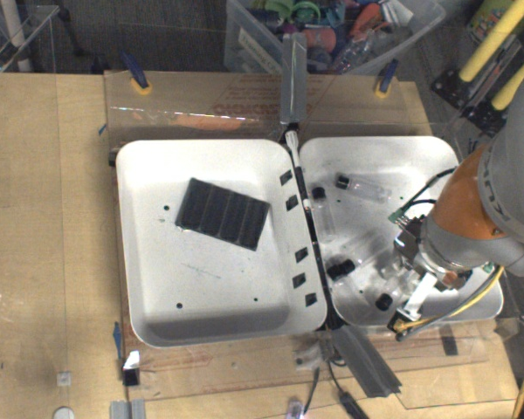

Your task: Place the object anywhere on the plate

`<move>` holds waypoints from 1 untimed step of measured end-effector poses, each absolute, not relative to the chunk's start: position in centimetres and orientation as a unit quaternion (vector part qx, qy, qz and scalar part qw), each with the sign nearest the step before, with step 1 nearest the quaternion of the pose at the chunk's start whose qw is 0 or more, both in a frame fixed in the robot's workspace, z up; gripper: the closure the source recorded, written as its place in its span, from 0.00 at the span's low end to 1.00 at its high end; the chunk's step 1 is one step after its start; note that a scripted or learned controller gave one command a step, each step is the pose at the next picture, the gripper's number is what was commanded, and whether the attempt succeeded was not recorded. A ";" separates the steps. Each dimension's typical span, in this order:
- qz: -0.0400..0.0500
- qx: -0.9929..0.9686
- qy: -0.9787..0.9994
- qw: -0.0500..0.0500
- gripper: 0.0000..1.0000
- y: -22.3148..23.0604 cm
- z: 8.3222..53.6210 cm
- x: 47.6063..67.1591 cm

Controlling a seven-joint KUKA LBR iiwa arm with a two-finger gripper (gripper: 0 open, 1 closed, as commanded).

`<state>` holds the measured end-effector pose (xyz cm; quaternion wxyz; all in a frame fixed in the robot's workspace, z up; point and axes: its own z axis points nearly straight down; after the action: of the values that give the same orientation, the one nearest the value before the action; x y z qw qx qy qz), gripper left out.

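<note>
Grey arm point(493, 199) low over right bin point(437, 160), claw point(400, 264) near its front edge — grip state: cannot tell. Dark ridged plate point(223, 214) lies mid left bin point(140, 234). Step: picking; next — lift, carry across divider.

The grey arm with its orange band point(461, 206) reaches in from the right, wrist bent downward, its two-finger gripper point(393, 273) low.

No legible text, label, brand, number or sign. Faint reddish print on cardboard sheet point(244, 94) behind white bins point(148, 234): too blurred to read.
</note>
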<state>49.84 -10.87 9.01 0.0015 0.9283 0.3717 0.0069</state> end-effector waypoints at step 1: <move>0.004 0.971 0.239 0.001 1.00 -17.2 8.9 50.4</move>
<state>50.35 -17.24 8.94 0.0008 0.9710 0.2389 0.0045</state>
